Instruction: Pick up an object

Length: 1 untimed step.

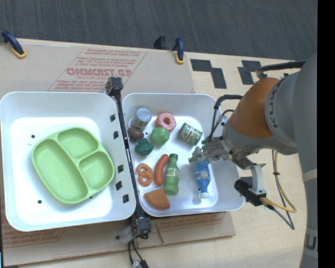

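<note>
The right bin (pixel 230 202) holds several small toys: a blue tube (pixel 202 179), a green bottle (pixel 171 175), a red sausage (pixel 161 168), a pretzel (pixel 144 174), a pink donut (pixel 166 121), a green can (pixel 189 133), a green ball (pixel 159 136) and an orange wedge (pixel 157 199). My gripper (pixel 203 154) hangs low over the bin's right side, directly above the top end of the blue tube. The grey wrist covers the fingertips.
The left bin (pixel 11 110) holds a light green divided plate (pixel 72 164). A black clip divider (pixel 120 144) runs between the bins. A dark green lump (pixel 143 147) and a small tin (pixel 140 118) lie near the divider. The arm's cable (pixel 279 202) trails off the bench at right.
</note>
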{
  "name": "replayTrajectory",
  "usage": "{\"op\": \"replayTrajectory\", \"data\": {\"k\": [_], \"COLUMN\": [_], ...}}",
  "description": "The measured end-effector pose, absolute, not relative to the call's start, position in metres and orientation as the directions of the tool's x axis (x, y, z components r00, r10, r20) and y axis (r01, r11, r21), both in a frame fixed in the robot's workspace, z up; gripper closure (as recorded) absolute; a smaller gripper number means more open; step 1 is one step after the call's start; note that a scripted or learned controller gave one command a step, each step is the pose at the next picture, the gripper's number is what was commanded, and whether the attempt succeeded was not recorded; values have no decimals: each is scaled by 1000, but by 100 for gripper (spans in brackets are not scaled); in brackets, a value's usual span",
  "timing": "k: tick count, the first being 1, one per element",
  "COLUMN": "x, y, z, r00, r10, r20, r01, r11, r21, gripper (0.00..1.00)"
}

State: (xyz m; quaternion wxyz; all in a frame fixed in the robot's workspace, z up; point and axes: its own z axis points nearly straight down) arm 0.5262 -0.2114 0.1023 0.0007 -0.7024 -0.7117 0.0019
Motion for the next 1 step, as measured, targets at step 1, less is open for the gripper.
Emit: {"op": "replayTrajectory", "data": {"k": [1], "x": [603], "y": [-211], "z": [247], "r00": [-6], "r10": [1000], "r20": [-1], "r01": [1000], "r11": [6], "r21": [1], "gripper": [100]}}
